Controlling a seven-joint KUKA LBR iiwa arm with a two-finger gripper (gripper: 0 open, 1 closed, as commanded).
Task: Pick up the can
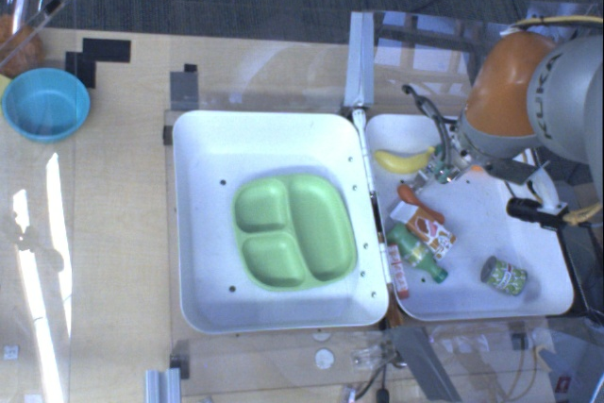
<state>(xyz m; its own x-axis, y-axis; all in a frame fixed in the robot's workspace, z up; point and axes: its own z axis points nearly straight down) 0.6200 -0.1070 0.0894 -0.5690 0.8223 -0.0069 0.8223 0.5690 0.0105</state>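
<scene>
The can [504, 276], green-labelled and lying on its side, rests near the front right corner of the right bin [538, 231]. My gripper [442, 170] hangs low over the back of that bin, just right of a banana [404, 160] and well behind and left of the can. Nothing shows in its grasp. The grey arm with its orange band [505, 94] comes in from the right above the bin.
Left of the can lie a green bottle [417, 252], a small carton [432, 231], an orange piece [408, 194] and a red packet [397, 271]. The left bin [203, 203] holds a green divided plate [294, 229]. A blue bowl [45, 104] sits at the bench's far left.
</scene>
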